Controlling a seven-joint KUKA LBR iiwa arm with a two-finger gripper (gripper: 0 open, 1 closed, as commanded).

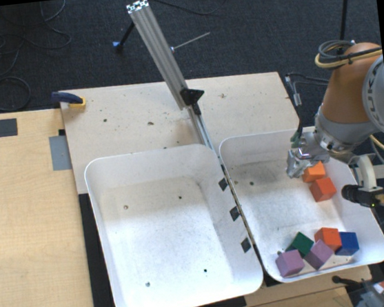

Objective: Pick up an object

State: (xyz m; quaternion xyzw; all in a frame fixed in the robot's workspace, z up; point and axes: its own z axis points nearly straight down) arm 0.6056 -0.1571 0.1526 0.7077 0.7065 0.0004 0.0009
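My gripper point(300, 162) hangs over the back of the right bin point(268, 148), at the end of the grey arm with the orange band. An orange block point(313, 170) sits right against the gripper's lower right side. I cannot tell whether it is gripped or just lies beside the gripper. A darker orange block point(323, 188) lies just below it on the bin floor. At the bin's front right corner are a green block point(301, 243), two purple blocks point(289, 262) point(319, 253), an orange-red block point(329, 237) and a blue block point(348, 242).
The left bin point(113, 194) stands beside the right one, split from it by a shared rim with black clips point(234, 212). A slanted aluminium post point(167, 62) rises behind the bins. Cables and arm parts point(367, 190) crowd the right bin's right edge.
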